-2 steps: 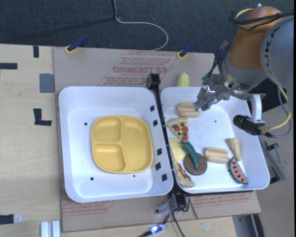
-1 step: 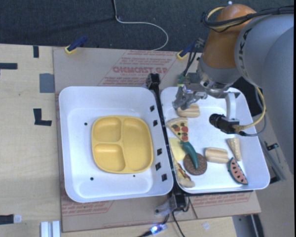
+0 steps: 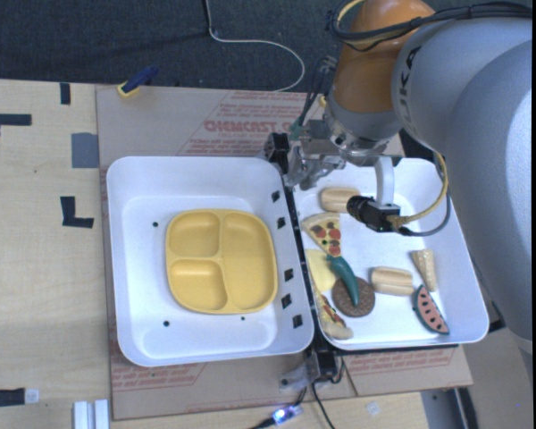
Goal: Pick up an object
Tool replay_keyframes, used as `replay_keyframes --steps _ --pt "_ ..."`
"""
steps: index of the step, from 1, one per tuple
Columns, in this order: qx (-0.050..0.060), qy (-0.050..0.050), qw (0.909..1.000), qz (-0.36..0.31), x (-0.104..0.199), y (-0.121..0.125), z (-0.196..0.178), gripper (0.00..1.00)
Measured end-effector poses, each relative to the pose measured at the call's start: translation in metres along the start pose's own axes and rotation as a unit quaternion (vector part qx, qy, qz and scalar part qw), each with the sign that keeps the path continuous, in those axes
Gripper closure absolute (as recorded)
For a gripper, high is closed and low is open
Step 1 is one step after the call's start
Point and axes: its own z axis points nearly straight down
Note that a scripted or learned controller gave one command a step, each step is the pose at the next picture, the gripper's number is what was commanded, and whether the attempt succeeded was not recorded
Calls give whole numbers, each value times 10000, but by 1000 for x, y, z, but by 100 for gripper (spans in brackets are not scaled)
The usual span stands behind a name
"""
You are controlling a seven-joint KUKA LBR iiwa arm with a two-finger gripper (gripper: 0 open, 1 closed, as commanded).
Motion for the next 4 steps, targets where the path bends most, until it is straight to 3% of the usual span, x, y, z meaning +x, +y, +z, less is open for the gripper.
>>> replay_keyframes --steps 1,2,3,4 --pt "5 -4 10000 2 43 10 7 100" --pt "12 -11 10000 20 51 -3 10 100" --pt "3 -6 10000 18 51 2 -1 100" --pt "13 -14 10000 17 54 7 18 100"
